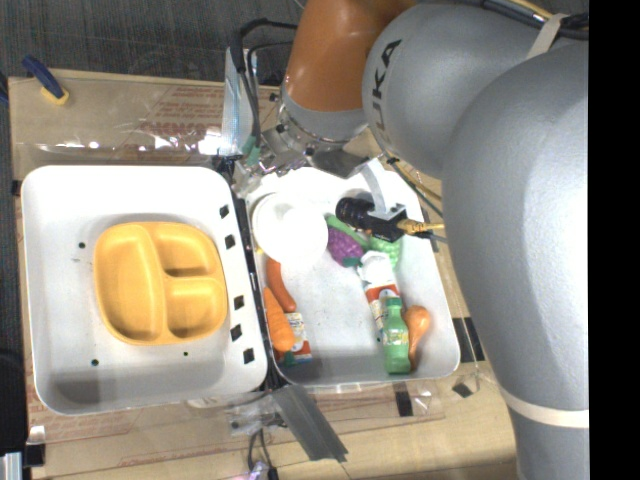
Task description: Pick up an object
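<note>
- In the camera view, the grey arm [500, 168] comes in from the right and covers much of the upper right of my picture. Its orange band sits above the far end of the right bin [330, 313].
- The gripper [262, 156] is down at the far left corner of the right bin, close to the wall that the two bins share. From this angle I cannot tell whether it is parted or closed, and I see nothing held in it.
- All the loose pieces I could pick are in the right bin.
- A white disc [288, 230] lies nearest the gripper, just below it in the picture.
- A purple toy [345, 243] sits just right of the disc, touching its edge.
- A bottle [385, 308] lies flat along the bin's right side, its white end towards the purple toy and its green end towards the near wall.
- A small orange piece [418, 323] rests against the bottle's green end, on the side of the right wall.
- A carrot [278, 313] lies lengthwise against the left wall, below the disc.
- The left bin [60, 208] holds a yellow divided tray [160, 280], sitting flat near its middle and well apart from the gripper.
- On the bench behind the left bin I can see a small blue thing [45, 78] at the far left.
</note>
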Tool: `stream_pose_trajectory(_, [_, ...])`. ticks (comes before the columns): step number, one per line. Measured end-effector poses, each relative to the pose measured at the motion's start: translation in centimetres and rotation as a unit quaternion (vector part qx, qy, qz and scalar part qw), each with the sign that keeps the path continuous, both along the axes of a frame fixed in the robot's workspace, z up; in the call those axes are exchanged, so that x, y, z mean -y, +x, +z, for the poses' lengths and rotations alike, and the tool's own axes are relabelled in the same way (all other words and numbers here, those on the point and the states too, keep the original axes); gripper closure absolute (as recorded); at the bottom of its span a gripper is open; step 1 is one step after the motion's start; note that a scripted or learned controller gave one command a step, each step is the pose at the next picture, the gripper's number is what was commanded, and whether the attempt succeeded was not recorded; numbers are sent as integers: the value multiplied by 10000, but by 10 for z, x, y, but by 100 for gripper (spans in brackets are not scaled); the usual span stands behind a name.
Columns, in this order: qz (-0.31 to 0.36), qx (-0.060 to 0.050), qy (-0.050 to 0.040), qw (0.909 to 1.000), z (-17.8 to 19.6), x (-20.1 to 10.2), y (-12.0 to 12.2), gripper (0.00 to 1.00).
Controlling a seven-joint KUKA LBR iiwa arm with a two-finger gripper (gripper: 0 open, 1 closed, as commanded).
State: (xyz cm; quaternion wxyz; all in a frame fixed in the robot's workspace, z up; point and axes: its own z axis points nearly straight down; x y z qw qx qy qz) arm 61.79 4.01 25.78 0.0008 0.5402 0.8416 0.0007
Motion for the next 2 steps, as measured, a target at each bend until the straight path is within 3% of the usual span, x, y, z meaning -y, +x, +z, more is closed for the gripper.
stream_pose_trajectory(1, [-173, -35, 1, 9998, -18, -87, -51, 100])
stream_pose_trajectory(2, [254, -2, -8, 9997, 39, -54, 9, 100])
